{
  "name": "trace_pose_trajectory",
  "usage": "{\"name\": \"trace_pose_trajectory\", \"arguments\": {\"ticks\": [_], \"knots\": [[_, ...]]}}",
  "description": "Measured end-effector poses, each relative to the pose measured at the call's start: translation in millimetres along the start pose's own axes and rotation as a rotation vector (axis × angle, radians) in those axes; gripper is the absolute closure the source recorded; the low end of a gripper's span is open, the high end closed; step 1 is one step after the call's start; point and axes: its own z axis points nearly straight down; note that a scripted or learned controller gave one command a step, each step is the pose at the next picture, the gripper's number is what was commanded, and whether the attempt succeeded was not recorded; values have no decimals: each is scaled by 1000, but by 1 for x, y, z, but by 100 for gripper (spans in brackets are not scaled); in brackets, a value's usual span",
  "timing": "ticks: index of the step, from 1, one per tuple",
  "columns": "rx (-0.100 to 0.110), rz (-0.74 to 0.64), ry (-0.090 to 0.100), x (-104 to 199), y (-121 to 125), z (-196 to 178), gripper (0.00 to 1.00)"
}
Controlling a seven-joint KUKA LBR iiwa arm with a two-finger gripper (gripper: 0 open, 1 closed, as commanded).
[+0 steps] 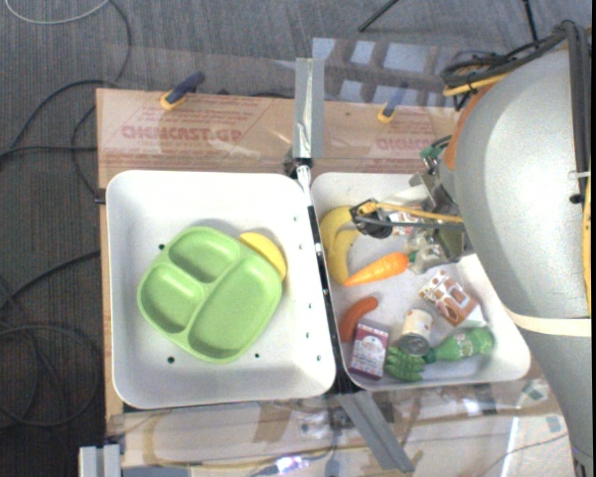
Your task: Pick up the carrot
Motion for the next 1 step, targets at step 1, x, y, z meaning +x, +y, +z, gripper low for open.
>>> {"name": "trace_pose_trajectory", "arguments": {"ticks": [1], "knots": [[4, -46, -1, -65, -4, 18, 100]]}}
